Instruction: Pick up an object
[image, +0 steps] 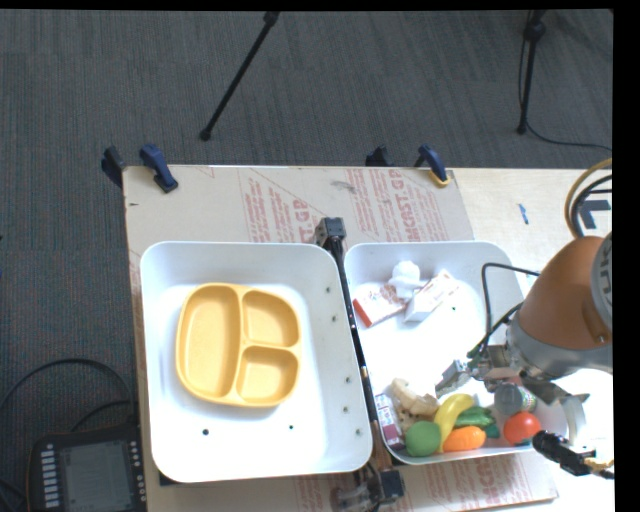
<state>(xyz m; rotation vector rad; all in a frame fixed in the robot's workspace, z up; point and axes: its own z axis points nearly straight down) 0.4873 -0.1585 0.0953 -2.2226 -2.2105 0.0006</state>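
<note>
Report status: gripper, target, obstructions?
Gripper low over right white bin, nothing visibly held. Yellow plastic banana just below it. Toy produce crowds around.

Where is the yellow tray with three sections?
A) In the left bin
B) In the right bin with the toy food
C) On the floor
A. The yellow tray lies flat in the left bin, while the toy food, like the banana, sits in the right bin.
</note>
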